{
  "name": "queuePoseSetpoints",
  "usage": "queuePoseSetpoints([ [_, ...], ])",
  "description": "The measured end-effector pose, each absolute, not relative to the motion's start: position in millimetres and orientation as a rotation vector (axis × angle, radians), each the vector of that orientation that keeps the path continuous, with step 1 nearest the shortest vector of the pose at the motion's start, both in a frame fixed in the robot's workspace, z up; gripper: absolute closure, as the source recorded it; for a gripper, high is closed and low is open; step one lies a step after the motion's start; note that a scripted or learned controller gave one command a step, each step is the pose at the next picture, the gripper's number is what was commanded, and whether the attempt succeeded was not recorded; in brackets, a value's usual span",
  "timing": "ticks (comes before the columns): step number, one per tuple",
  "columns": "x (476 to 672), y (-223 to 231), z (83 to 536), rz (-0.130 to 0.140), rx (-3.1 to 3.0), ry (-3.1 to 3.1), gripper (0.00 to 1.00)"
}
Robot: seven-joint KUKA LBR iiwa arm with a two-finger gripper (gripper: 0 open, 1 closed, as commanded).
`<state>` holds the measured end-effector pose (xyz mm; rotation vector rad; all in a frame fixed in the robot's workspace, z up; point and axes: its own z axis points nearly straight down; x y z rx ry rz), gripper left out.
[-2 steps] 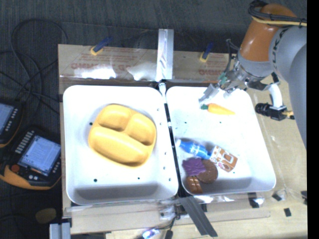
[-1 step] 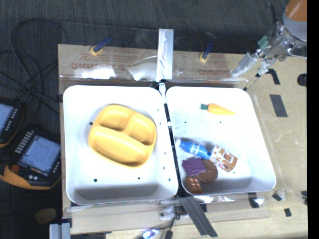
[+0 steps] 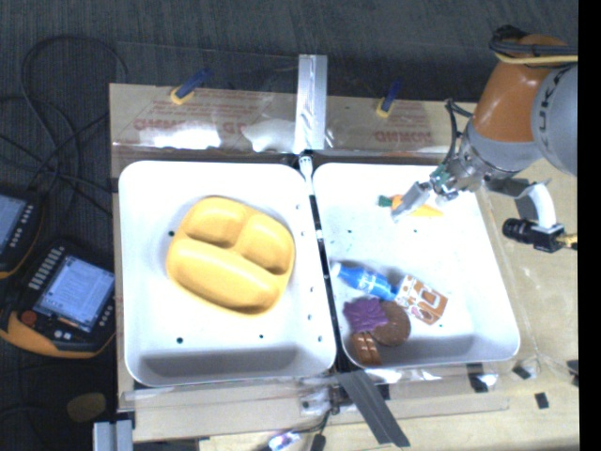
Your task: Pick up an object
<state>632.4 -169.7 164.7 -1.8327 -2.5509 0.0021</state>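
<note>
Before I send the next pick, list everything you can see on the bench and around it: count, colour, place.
Bins: two, white, side by side on the bench.
Bread-shaped toy: one, yellow, middle of the left bin.
Bottle: one, blue, right bin, near the divider.
Grape bunch: one, purple, right bin, front.
Round cookie: one, brown, beside the grapes.
Small packet: one, orange and white, right of the bottle.
Clamps: two, blue and yellow, back edge.
Handheld pendant: one, orange and grey, floor at far left.
Arm: one, grey and orange, upper right.
Gripper: one, over the right bin's back.

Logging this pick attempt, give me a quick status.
Gripper low over right bin, upper area, nothing seen held. Blue bottle, purple toy clustered at front. Yellow object in left bin.
</note>
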Motion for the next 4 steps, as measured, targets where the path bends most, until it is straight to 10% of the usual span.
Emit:
queuePoseSetpoints([
  [1,648.5,-173,256,-0.001,-1.775,-2.594,0.0],
  [2,662.2,-199,96,0.004,-1.343,-2.841,0.0],
  [3,531.7,-196,90,-0.001,-1.55,-2.743,0.0],
  [4,614.2,-175,105,-0.002,-1.478,-2.773,0.0],
])
